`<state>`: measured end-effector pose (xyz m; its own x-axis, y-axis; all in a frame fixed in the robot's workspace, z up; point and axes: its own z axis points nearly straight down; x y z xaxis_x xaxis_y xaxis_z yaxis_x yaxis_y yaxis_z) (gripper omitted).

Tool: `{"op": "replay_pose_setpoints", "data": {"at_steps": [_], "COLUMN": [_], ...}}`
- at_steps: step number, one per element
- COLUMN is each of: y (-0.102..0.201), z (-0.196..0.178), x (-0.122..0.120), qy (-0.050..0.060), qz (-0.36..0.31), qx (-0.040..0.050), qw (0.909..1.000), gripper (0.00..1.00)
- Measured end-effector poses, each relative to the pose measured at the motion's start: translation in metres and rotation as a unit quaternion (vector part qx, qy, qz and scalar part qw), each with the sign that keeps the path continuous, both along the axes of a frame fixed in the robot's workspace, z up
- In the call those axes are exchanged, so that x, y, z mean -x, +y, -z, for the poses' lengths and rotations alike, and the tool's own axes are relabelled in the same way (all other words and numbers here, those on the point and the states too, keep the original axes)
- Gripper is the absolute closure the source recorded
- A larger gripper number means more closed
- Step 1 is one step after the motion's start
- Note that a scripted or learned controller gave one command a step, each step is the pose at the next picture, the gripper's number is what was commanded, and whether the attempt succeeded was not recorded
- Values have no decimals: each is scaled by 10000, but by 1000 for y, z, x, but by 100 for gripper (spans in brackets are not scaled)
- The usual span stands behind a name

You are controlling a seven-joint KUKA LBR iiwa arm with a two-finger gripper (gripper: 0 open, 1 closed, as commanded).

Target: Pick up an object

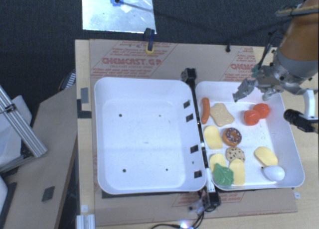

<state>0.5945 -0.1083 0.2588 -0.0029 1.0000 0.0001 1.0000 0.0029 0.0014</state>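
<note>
The right bin point(294, 156) holds several toy foods. Among them are an orange sausage point(205, 110), a bread slice point(222, 114), a red tomato point(252, 117), a chocolate donut point(232, 136), a cookie point(234, 154), a green leaf point(223, 174), a yellow lemon point(265, 156) and a white egg point(273, 173). My gripper point(256, 92) hangs above the far part of this bin, just beyond the tomato and bread. It is open, and nothing sits between its fingers point(242, 91).
The left bin point(144, 133) lies beside the right one, with black clips point(189, 76) along the shared wall. Yellow slices point(213, 137) lie near the divider. A silver sheet point(117, 4) lies beyond the bench, and a metal rail point(20, 128) stands at the left.
</note>
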Motion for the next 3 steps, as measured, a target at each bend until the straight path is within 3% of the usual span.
{"op": "replay_pose_setpoints", "data": {"at_steps": [1, 2, 3], "y": [22, -19, -2], "z": [87, 179, 175], "x": [58, 46, 98], "qy": [62, 19, 29], "qz": [7, 26, 12], "qx": [-16, 3, -10], "qw": [10000, 10000, 10000], "gripper": [0, 0, 0]}}
